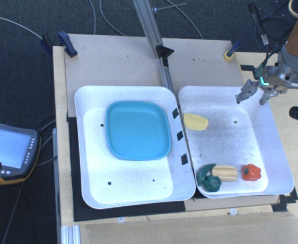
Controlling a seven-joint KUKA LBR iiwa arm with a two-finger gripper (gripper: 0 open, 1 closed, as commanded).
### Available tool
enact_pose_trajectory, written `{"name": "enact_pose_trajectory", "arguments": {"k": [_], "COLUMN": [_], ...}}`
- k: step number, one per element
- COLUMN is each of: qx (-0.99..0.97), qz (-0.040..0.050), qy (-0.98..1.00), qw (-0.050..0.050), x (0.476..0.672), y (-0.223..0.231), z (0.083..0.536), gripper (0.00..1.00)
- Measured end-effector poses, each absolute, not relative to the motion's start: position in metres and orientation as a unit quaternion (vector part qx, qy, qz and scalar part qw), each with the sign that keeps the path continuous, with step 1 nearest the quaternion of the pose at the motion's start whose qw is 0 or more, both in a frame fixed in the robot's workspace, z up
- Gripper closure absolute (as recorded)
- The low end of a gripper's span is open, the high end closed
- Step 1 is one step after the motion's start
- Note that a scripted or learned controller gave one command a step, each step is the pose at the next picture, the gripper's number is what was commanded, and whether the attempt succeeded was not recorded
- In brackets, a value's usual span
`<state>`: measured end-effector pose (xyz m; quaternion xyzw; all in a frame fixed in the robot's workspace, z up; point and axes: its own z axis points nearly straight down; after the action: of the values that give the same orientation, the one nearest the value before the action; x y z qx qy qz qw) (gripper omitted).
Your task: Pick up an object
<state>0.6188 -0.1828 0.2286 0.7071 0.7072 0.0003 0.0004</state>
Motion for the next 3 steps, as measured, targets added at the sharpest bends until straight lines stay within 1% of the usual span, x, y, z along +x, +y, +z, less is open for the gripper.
{"name": "enact_pose_trajectory", "arguments": {"k": [1,2,3], "qx": [0.707,0.707,0.707], "qz": [0.0002,-0.0011,-0.0009], "qy": [0.707,0.707,0.707], "qw": [0.0,-0.002,-0.001], "x": [0.619,0.617,0.615], "y": [-0.183,-0.193,-0.193], "z": [0.229,0.178,0.136], "gripper": [0.0,0.0,0.0]}}
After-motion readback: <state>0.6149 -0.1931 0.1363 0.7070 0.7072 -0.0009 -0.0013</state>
